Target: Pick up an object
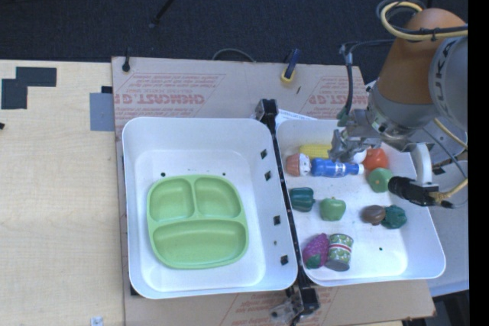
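Observation:
The right bin (416,259) holds several small toy foods. A blue bottle (336,168) with a white cap lies on its side near the bin's back, with a yellow piece (313,152) just behind it. My gripper (342,147) hangs low directly over the bottle's middle and the yellow piece's right end, and the grey arm with its orange band rises behind it to the right. Nothing is visibly lifted. An orange-red piece (375,159) and a round green piece (380,179) lie just right of the gripper.
Also in the right bin are a dark green pepper (301,199), a green apple (332,208), a brown piece (373,214), a dark green piece (395,217), purple grapes (315,250) and a small cup (341,250). The left bin (141,156) holds a green divided plate (197,221).

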`<act>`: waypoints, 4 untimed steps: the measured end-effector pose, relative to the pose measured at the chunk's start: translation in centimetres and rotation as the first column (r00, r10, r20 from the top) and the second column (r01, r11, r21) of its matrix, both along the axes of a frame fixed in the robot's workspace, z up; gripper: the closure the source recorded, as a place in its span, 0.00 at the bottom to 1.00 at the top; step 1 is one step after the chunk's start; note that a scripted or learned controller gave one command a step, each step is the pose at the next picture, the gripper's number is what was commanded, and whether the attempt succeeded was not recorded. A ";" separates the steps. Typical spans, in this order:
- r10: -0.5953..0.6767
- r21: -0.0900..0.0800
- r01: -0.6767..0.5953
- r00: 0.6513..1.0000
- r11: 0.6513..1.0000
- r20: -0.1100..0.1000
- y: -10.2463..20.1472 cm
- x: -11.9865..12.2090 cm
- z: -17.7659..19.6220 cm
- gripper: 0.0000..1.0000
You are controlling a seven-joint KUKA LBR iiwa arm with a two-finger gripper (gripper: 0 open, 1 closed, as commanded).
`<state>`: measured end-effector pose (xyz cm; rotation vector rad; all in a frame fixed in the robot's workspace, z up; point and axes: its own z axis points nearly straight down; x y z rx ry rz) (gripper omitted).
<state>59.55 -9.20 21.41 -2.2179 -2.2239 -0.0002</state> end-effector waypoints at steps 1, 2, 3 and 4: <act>0.001 0.000 -0.001 1.000 1.000 0.002 2.4 5.2 0.5 1.00; -0.003 -0.001 0.003 1.000 1.000 -0.001 1.9 4.1 2.0 1.00; 0.000 -0.002 0.000 1.000 1.000 -0.001 1.8 5.7 0.9 1.00; 0.001 -0.001 -0.001 1.000 1.000 0.000 1.8 5.5 1.9 1.00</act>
